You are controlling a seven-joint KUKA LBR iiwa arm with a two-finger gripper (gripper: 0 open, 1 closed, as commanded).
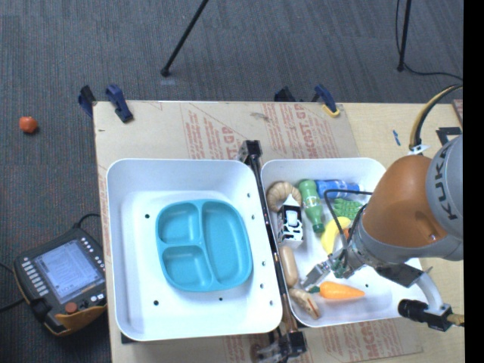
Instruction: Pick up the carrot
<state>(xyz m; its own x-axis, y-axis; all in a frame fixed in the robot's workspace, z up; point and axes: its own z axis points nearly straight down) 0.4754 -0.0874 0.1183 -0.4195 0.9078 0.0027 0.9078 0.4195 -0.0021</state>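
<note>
**Carrot grab: approach check**

Nearest camera: carrot (342, 292), lying flat near front wall of right bin (355, 322). Left to right:

- Left bin (121, 203): blue tray (204, 245) only; plenty of free room.
- Divider side of right bin: bread rolls (290, 267), green bottle (309, 204), crowded.
- Gripper (324, 273) just left of and above carrot's tip, touching or nearly so; opening can't be told, nothing seen held.

Best to centre over carrot's middle, straddle across its width, lift straight up. Little room at front wall.
</note>
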